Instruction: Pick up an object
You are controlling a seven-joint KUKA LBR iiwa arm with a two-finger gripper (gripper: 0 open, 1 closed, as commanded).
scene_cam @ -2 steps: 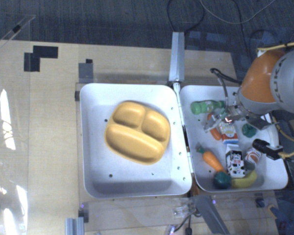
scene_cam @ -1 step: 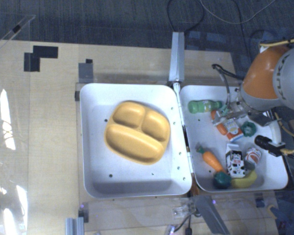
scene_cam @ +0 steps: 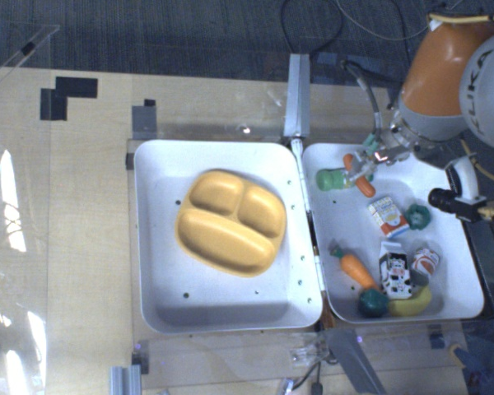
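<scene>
Directly under the jaws [scene_cam: 369, 161], whose state I cannot tell, lies a green bottle [scene_cam: 333, 179].

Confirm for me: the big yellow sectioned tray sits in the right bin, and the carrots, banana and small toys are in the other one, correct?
Not quite. The camera view shows the yellow sectioned tray in the left bin. The carrots, banana and small toys lie in the other one, the right bin, where the gripper hangs.
</scene>
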